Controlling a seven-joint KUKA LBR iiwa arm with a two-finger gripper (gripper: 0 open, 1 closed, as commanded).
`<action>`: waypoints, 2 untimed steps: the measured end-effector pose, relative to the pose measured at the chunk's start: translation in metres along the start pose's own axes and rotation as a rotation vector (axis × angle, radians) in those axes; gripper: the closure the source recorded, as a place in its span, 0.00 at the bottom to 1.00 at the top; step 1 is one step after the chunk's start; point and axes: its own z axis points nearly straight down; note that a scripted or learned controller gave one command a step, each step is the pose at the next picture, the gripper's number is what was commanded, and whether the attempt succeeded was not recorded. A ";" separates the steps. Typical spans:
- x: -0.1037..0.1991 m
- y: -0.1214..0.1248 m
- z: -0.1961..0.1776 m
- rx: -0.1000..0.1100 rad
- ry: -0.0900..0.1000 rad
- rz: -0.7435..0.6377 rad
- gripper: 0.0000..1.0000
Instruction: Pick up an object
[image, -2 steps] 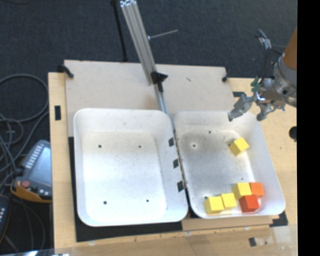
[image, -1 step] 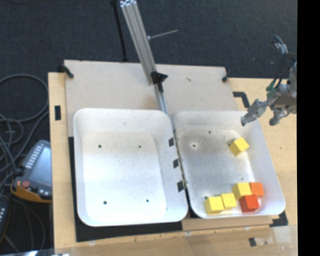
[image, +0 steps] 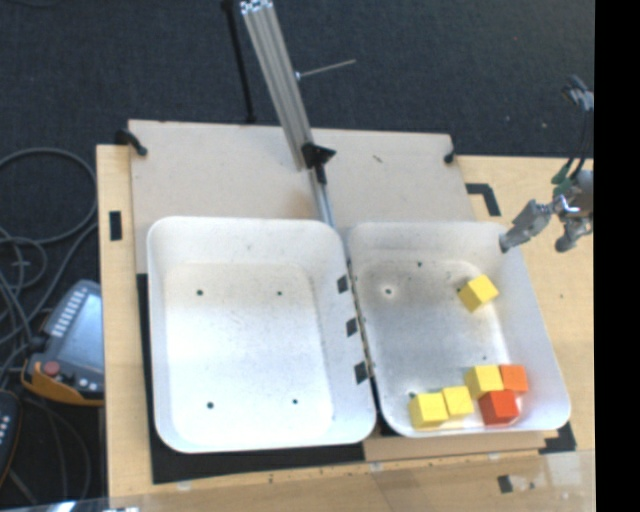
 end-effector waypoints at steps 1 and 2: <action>0.004 0.014 0.005 -0.002 0.000 -0.005 0.00; -0.015 -0.006 0.034 0.004 0.002 0.000 0.00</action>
